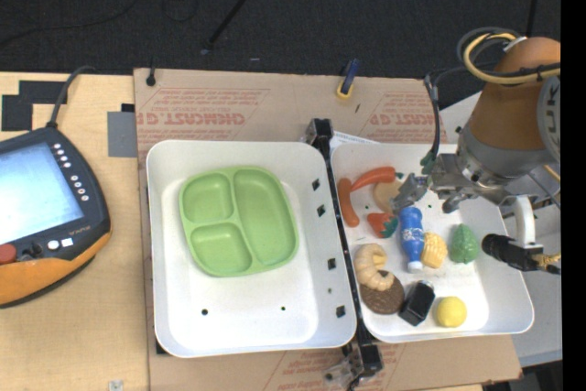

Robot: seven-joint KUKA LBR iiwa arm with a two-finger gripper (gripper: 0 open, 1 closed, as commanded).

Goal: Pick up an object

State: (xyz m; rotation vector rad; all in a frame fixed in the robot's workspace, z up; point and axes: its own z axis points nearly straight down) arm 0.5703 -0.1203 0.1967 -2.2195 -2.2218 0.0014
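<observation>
The right bin (513, 311) holds several toy foods. Among them are a blue bottle (411, 238), a yellow corn piece (434, 249), a green leafy piece (463, 244), a red-orange pepper (371, 179), a beige piece (386, 193), a tan pastry (371, 259), a brown donut (382, 296), a black block (417, 302) and a lemon (450, 311). My gripper (430, 196) hangs over the upper middle of this bin, just above the bottle and the green piece. Its fingers are spread open with nothing between them.
The left bin (183, 316) holds a green divided plate (238, 220). A black divider (334, 233) runs between the bins. A tablet controller (41, 197) lies on the bench at the far left. A blue-and-yellow clamp (347, 80) sits at the cardboard's back edge.
</observation>
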